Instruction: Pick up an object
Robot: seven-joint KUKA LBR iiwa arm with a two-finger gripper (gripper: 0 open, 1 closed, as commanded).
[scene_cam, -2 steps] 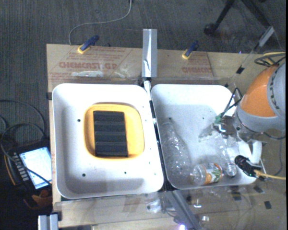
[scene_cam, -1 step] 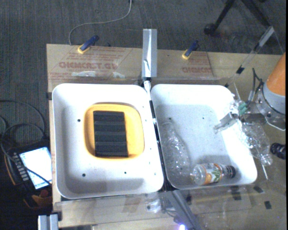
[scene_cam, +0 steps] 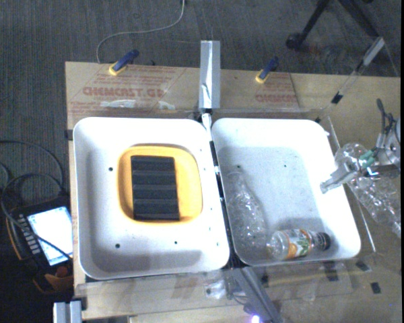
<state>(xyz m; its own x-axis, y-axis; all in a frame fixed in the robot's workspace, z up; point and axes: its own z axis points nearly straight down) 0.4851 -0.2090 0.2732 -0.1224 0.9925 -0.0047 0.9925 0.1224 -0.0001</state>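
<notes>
In the left bin (scene_cam: 94,247) lies a yellow tray-shaped object (scene_cam: 192,180) with a black ribbed insert. The right bin (scene_cam: 283,136) holds a clear plastic bottle (scene_cam: 244,210) lying along its left wall. A small bottle (scene_cam: 297,242) with an orange label and dark cap lies on its side at the bin's front. My gripper (scene_cam: 367,163) is over the right bin's right rim, at the edge of the view. A crumpled clear plastic bottle (scene_cam: 380,195) is right against it; whether the bottle is gripped is unclear through the transparent plastic.
A metal post (scene_cam: 209,79) stands behind the seam between the bins. Two blue-and-yellow clamps (scene_cam: 123,62) (scene_cam: 267,68) hold the cardboard bench top at the back. A tablet (scene_cam: 47,231) and cables lie on the floor to the left.
</notes>
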